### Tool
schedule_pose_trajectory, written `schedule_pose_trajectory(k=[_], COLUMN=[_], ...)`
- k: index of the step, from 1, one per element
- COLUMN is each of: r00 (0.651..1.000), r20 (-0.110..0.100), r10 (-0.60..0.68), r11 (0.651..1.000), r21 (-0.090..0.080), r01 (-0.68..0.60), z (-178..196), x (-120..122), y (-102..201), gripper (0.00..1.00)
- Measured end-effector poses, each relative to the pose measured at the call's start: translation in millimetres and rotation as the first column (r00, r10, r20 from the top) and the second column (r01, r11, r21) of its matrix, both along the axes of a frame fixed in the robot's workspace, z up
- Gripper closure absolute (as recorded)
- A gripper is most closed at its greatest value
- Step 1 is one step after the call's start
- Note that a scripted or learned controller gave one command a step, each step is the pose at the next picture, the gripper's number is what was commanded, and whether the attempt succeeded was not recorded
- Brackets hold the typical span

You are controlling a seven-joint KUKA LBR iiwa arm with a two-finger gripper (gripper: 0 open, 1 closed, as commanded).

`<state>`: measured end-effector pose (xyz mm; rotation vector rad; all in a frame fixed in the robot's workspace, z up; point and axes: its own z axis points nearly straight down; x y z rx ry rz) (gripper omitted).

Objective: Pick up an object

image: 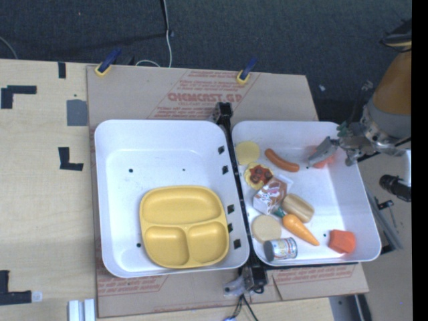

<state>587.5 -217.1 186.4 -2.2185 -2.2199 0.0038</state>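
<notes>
The hand (326, 154) hangs over the top right part of the right bin (348, 199). Its fingers look closed on a small red thing (324, 161). Below in that bin lie a hot dog sausage (281, 160), a carrot (299, 228), a bun (298, 207), a can (280, 249) and an orange block (342, 241). The left bin (120, 152) holds a yellow tray (184, 225) with three parts.

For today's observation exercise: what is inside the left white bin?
The left white plastic bin holds one yellow three-compartment plastic tray, lying flat toward its front; nothing is visible in the compartments. Whatever lies beneath the tray is covered.
</notes>
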Motion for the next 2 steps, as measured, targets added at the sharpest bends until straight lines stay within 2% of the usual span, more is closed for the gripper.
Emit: schedule_pose_trajectory(k=[1,2], r00=[1.000,1.000], r20=[0.000,-0.008], r10=[0.010,0.003], r11=[1.000,1.000], r21=[0.002,-0.004], r01=[-0.010,-0.003], z=[-55.0,-102.1], x=[59.4,80.2], y=[102.0,113.9], gripper=[0.00,0.00])
